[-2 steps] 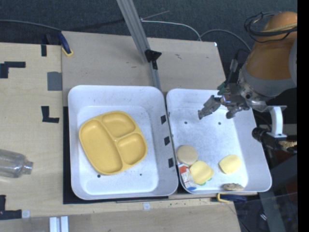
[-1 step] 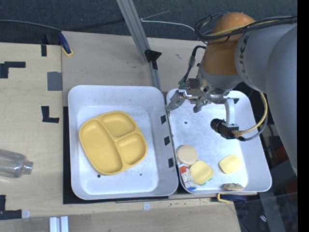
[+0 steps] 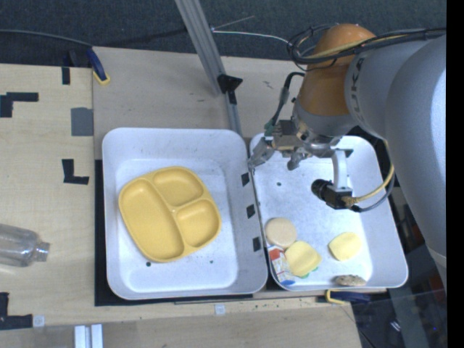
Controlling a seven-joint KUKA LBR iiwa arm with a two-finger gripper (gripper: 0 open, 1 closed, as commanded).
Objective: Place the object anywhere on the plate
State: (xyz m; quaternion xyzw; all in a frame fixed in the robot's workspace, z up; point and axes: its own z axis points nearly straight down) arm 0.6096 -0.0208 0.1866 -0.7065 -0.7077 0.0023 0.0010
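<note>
A: Camera view, left bin point(image 3: 116, 194)?
B: One yellow plate point(image 3: 169, 212), three compartments, lying flat in the middle.
A: Right bin point(image 3: 380, 216)?
B: Food pieces along the near edge: a tan round piece point(image 3: 280, 232), a yellow piece point(image 3: 302, 258) just beside it, another yellow piece point(image 3: 346, 246) further right, a brown bit point(image 3: 351, 280) at the rim.
A: The hand point(image 3: 279, 158)?
B: Above the far left corner of the right bin, nothing seen in it; grip state: cannot tell.
A: Table point(image 3: 43, 194)?
B: A clear bottle point(image 3: 22, 243) at the left edge.
</note>
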